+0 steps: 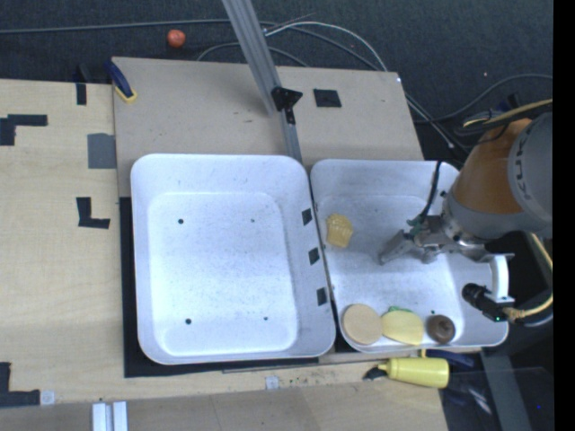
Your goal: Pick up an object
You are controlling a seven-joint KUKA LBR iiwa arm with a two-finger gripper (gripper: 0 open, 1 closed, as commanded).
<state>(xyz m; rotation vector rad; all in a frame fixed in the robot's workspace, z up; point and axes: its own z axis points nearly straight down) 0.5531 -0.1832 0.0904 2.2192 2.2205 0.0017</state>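
Two white bins sit side by side on a light brown bench [225, 115], with dark floor behind it and some cables at the top right.

The jaws [388, 254] hang over the middle of the right bin [377, 182]. Two thin grey fingers [393, 246] stick out to the left and a bit down. They look close together at the tips, with nothing between them. They are small and blurry, so I cannot tell if they touch the bin floor. The grey arm [503, 182] with its orange band comes in from the right and is cut off at the edge.

A small yellow lump [339, 230] lies near the jaws, to their left, close to the wall between the bins. It is stubby, a little taller than wide, and its shape is hard to make out.

Along the front wall of the right bin are three things in a row: a tan round disc [362, 324], a yellow oval thing [403, 326] lying sideways and touching the disc, and a small brown round thing [440, 329].

The left bin [220, 259] is beside it. A yellow tool [415, 371] lies on the bench just in front of the right bin, long way left to right. A small orange ball [176, 37] rests on the floor far back.
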